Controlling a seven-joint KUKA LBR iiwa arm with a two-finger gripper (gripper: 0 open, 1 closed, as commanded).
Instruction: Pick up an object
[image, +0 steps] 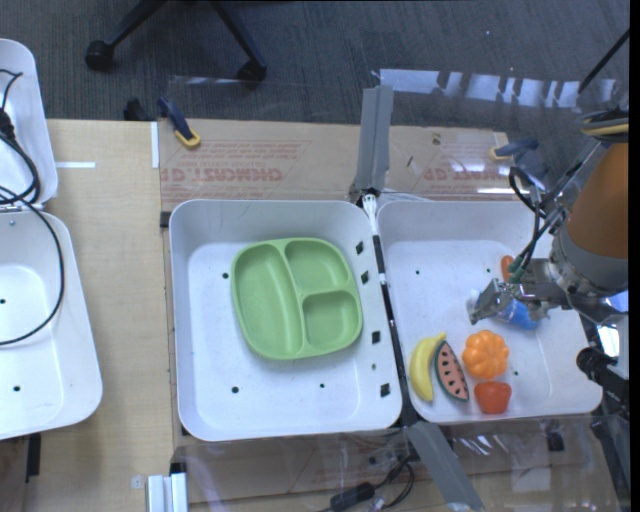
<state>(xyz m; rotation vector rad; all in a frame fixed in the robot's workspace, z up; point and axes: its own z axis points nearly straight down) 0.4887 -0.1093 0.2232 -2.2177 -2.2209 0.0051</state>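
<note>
In the right bin (440, 235) lie a yellow banana (424, 366), a watermelon slice (452, 372), an orange pumpkin-shaped toy (486, 353) and a red tomato-like toy (492, 397), grouped near the front. My gripper (490, 302) hangs low over the bin's right half, just above the orange toy. A blue object (521, 316) lies right beside the gripper, partly hidden by it. A small orange-red piece (507, 266) peeks out behind the wrist. The arm's orange band (603, 205) is at the right edge.
The left bin (200, 300) holds a green divided plate (297, 296). A grey divider post (374, 140) stands between the bins at the back. Cables (535, 195) run along the arm. A white unit (30, 320) sits at the far left.
</note>
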